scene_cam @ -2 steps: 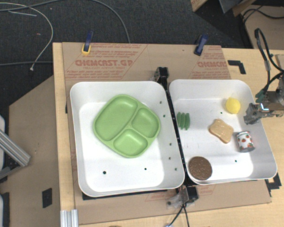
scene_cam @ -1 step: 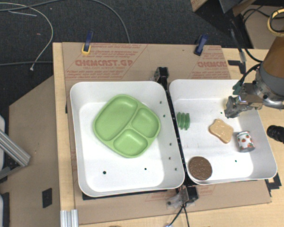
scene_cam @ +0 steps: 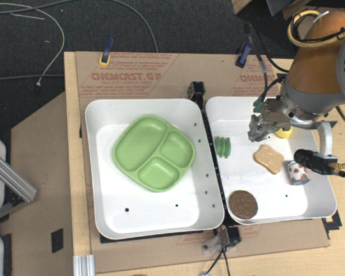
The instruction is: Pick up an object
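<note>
I have the arm over the right bin [scene_cam: 310, 209], and the gripper [scene_cam: 260, 132] hangs low near the bin's far left part. The wrist covers most of it from this high camera, so I cannot tell if the jaws are released or clenched, and I see nothing between them.

The objects lie loose in the right bin, I think so that each one can be taken from above without touching its neighbours. Just beside the jaws, toward the arm, a small yellow object [scene_cam: 284, 133] peeks out from under the wrist; it is probably the target, but too much is hidden to be sure, and I cannot judge its axis. A little nearer to the camera lies the tan bread slice [scene_cam: 268, 159], flat, its long axis running diagonal from the jaws toward the bin's near right corner. On the other side of the jaws, against the wall between the bins, the green ribbed piece [scene_cam: 222, 146] stands with its long axis along that wall. The brown round disc [scene_cam: 242, 204] is well apart, at the near edge.

The left bin [scene_cam: 103, 211] holds the green divided plate [scene_cam: 154, 152], flat and turned cornerwise.
</note>
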